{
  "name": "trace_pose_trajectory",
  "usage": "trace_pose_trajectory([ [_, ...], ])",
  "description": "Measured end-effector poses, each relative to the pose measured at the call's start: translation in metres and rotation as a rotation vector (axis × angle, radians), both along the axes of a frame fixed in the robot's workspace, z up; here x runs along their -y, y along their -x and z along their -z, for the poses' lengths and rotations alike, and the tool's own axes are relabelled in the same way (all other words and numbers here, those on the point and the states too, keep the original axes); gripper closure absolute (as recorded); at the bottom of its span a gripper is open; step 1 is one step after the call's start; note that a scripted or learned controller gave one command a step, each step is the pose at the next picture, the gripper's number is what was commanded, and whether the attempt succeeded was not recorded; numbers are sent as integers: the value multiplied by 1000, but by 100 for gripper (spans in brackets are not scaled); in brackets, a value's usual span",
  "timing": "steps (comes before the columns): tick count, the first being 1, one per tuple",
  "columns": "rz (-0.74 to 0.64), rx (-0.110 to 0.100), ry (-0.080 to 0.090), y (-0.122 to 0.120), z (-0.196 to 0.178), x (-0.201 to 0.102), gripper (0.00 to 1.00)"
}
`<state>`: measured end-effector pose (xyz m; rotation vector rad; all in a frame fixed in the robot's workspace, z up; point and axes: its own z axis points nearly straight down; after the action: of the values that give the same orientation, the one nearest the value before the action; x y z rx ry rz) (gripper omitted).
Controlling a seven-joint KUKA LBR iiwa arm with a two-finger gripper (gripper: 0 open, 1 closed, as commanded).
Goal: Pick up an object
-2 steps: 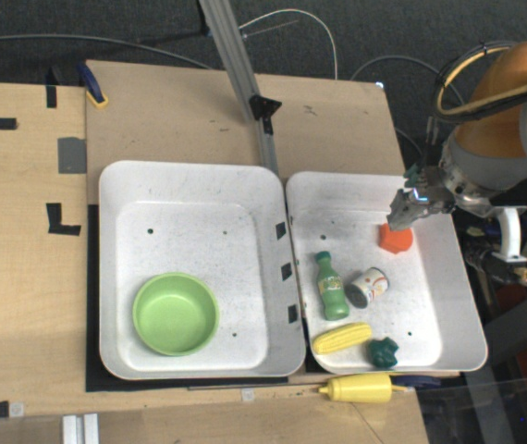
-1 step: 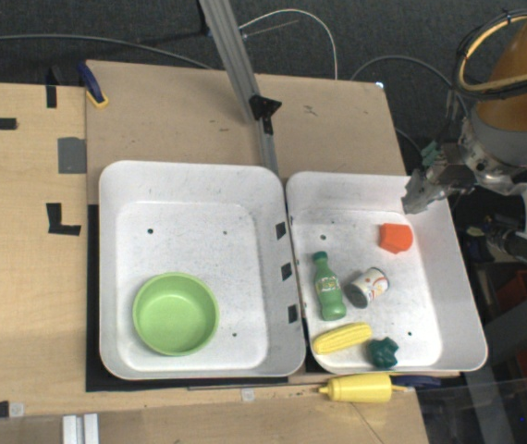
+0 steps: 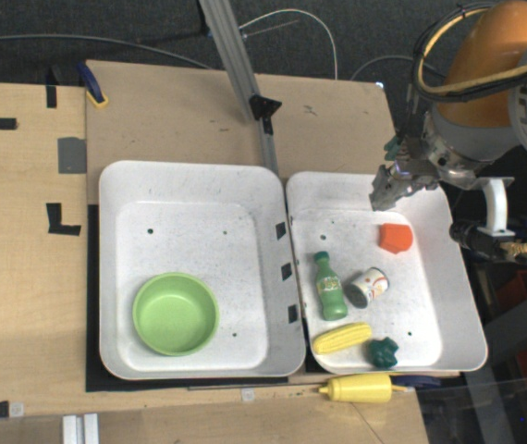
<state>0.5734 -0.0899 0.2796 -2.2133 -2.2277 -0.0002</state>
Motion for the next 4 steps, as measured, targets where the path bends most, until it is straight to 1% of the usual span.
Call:
trace_pose_trajectory([
  [1, 1, -2, 0, 4, 11, -48, 100],
  [3, 0, -1, 1, -14, 25, -153, 100],
  [4, 2, -4, 2, -25, 55, -186, 100],
])
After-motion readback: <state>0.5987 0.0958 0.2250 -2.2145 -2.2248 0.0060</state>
